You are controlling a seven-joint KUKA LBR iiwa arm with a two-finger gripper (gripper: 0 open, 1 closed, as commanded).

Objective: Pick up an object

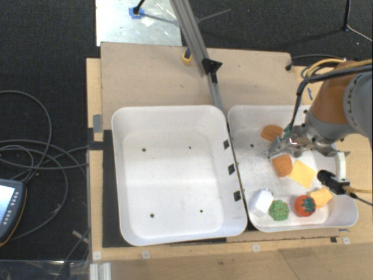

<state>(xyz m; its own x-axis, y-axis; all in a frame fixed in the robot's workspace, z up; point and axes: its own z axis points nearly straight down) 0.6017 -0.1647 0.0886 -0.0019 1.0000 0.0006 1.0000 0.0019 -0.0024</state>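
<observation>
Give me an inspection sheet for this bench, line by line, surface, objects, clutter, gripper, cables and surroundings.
Surface: bench bearing left bin and right bin.
Job's things: in the right bin, orange piece, brown block, yellow slice, white block, green ball, red tomato.
Clutter: nothing seen.
Gripper: gripper low over the right bin, beside the brown block.
Cables: black cables on the floor at left.
Surroundings: dark carpet, handheld screen.

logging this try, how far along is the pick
Done: the arm has reached into the right bin. In hand: the pincer sits low among the toys, above the orange block. Left: nothing is visibly lifted; the yellow slice, tomato and broccoli lie in the bin.
</observation>
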